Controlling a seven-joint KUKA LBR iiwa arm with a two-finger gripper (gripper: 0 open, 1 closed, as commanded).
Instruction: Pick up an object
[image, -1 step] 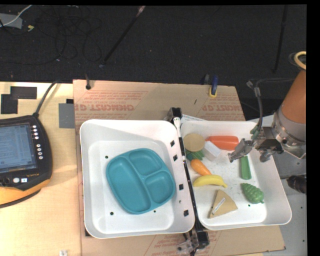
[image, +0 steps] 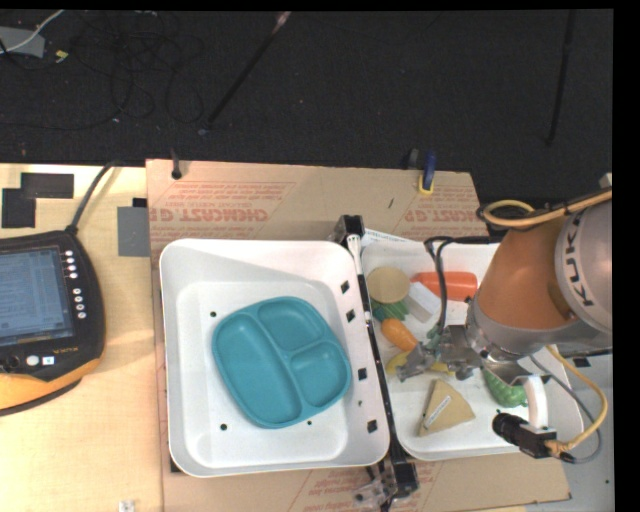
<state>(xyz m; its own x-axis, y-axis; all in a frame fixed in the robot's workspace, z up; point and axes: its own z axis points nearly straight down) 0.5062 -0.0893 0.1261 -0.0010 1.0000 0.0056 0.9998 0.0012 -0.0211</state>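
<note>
The grey arm (image: 590, 270) reaches in from the right, its orange band (image: 520, 285) bulging just above the wrist, bent steeply downward so that the hand (image: 440, 355) hangs low at its leftmost tip, cables looping off its right side, the hand's state impossible to judge.

One fixed camera looks slantwise down on both white bins (image: 190, 280).

A robotics lab: teach pendant (image: 40, 305), cardboard-lined bench (image: 300, 200), loose cables (image: 150, 70).
</note>
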